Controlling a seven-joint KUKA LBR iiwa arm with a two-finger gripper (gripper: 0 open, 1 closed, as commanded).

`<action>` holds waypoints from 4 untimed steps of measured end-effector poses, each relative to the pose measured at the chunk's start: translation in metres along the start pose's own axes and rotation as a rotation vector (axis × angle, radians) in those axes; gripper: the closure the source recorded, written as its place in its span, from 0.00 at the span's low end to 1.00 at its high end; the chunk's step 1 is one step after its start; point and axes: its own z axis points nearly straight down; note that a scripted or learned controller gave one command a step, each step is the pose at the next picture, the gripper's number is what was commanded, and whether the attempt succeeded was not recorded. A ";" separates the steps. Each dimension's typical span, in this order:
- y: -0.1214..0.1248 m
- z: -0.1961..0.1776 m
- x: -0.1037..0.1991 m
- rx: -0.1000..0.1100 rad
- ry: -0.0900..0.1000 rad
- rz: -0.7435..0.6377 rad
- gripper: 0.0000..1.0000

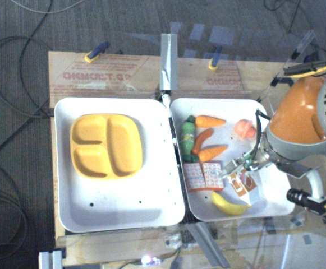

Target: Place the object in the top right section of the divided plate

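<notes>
Two white bins sat side by side. My gripper [242, 164] hung low over a small packet [242, 184] in the right bin [275, 206], holding nothing I could confirm. It looked light, slippery; I'd pinch its edges. The divided plate [106, 145] waited left.

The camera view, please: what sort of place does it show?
Probably a robot lab: a grey and orange robot arm over two shallow white bins, toy carrots, loose cables on grey carpet.
</notes>
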 end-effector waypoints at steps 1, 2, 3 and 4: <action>0.102 -0.004 0.044 0.002 -0.002 -0.320 1.00; 0.091 -0.003 0.131 0.003 -0.002 -0.457 1.00; 0.150 -0.024 0.182 0.003 -0.004 -0.670 1.00; 0.140 -0.016 0.228 0.004 -0.004 -0.788 1.00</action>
